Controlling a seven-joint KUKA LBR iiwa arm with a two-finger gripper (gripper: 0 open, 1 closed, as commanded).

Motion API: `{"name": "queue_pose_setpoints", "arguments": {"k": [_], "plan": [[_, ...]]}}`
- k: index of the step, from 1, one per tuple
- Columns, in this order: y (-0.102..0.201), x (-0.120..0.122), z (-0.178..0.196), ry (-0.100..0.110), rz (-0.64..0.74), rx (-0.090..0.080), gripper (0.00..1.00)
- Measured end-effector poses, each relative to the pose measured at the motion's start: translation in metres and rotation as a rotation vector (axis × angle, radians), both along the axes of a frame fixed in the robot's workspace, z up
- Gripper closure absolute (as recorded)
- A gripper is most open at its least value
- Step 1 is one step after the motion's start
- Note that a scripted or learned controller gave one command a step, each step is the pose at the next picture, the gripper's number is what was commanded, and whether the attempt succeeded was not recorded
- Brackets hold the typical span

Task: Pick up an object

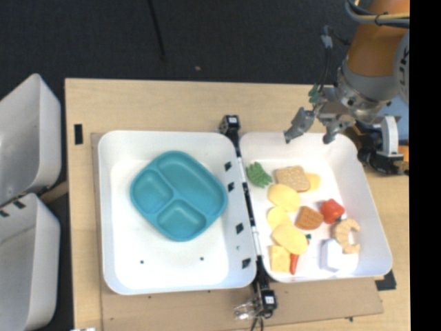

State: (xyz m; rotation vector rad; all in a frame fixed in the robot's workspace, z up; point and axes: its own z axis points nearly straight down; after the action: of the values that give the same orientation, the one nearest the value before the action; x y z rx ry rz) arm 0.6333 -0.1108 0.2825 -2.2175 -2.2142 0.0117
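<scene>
The right bin (358, 164) holds a cluster of toy food: a green leafy piece (260, 175), a brown bread slice (293, 178), yellow pieces (284, 198), an orange-brown piece (309, 218), a red pepper (332, 210), a tan pretzel-like piece (346, 234), a white block (330, 255) and a yellow cheese cube (280, 259). My gripper (314, 129) hangs above the bin's far edge, open, its two grey fingers spread apart with nothing between them. It stands well behind the food pieces.
The left bin (114, 254) holds a teal divided plate (178, 194). A row of black clips (242, 205) runs along the seam between the bins. White chair-like shapes (24, 136) stand left of the bench.
</scene>
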Motion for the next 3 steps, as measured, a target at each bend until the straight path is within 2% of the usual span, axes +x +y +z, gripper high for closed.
{"name": "queue_pose_setpoints", "arguments": {"k": [1,2,3], "plan": [[0.000,0.002,0.007,-0.012,0.002,0.000,0.00],[-0.002,0.005,-0.055,-0.007,0.000,-0.002,0.00],[0.000,0.006,-0.098,-0.009,-0.002,-0.002,0.00]]}}
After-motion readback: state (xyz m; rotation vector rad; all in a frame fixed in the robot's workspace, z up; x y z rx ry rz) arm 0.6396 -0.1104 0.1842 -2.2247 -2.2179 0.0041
